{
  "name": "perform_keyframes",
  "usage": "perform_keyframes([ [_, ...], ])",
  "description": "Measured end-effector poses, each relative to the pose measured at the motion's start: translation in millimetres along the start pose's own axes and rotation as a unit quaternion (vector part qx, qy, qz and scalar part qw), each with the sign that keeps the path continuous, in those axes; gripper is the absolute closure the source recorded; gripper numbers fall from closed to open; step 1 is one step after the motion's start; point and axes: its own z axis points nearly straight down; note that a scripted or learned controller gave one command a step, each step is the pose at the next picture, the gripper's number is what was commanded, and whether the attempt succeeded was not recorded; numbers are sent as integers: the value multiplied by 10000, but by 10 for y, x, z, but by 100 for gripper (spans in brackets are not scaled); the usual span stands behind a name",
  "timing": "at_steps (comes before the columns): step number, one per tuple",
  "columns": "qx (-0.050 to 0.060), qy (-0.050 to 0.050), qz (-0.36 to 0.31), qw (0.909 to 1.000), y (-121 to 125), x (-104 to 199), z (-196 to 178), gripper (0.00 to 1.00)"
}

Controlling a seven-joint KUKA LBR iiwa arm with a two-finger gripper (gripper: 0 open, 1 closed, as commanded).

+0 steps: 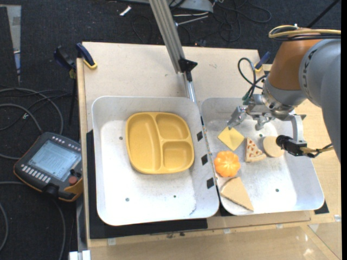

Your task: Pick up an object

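Two shallow white bins sit side by side on the counter. The left bin holds a yellow divided plate. The right bin holds a yellow cheese slice, a pizza slice, a round biscuit, an orange pumpkin and a tan wedge. The gripper hangs over the far end of the right bin, just beyond the cheese slice, with nothing visible between its jaws. A handheld control pad lies on the floor to the left.
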Motion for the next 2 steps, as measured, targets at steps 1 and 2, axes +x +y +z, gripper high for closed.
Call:
perform_keyframes([
  [1,-41,-8,1,10000,19,-6,-151,100],
  [2,-60,-9,5,10000,-63,-5,-733,100],
])
